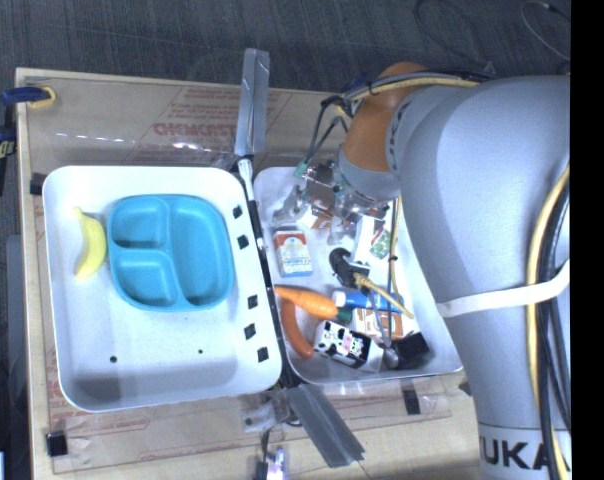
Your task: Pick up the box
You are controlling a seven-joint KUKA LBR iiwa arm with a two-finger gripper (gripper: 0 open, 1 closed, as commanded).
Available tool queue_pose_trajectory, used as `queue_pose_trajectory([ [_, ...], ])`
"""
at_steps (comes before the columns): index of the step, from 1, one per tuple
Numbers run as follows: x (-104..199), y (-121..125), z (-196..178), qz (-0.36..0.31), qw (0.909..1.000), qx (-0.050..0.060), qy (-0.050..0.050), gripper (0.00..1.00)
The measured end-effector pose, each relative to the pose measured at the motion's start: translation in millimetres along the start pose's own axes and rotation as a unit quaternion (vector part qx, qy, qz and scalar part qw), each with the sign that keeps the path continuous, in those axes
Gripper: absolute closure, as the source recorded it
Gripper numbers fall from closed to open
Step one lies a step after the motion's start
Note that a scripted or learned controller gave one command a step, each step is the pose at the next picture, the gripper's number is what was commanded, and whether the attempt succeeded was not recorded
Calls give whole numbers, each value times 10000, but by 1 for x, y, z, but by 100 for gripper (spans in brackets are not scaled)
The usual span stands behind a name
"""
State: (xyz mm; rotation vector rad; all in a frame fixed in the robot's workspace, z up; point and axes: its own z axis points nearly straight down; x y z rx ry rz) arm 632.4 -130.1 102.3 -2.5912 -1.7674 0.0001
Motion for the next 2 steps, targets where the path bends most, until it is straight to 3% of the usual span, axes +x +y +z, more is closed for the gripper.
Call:
queue_pose_trajectory([
  [1, 1, -1, -6, -42, 10000, 38, -8, 100],
  [2, 2, -1, -6, -50, 10000, 42, -8, 0],
])
